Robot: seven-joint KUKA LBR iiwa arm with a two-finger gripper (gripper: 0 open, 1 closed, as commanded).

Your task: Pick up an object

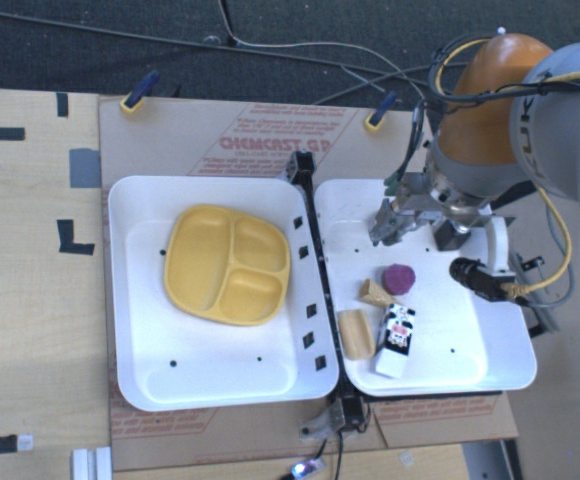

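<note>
Red print on the cardboard sheet (pixel 270 138), upper centre, reads roughly "CHEMCAST GP". A small white carton (pixel 396 340) bearing a cow picture lies in the right bin (pixel 490 353), lower centre-right, beside a purple object (pixel 400 278) and two tan pieces (pixel 356 333). The jaws (pixel 388 226) hover above the bin's upper area, holding nothing; their opening cannot be determined.

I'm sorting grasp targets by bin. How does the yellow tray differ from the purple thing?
The yellow divided plastic tray is broad, flat and has compartments; the small round purple object is compact and plain. The tray lies alone in the left white bin; the purple object sits among other small items in the right white bin. Neither is in the gripper.
</note>
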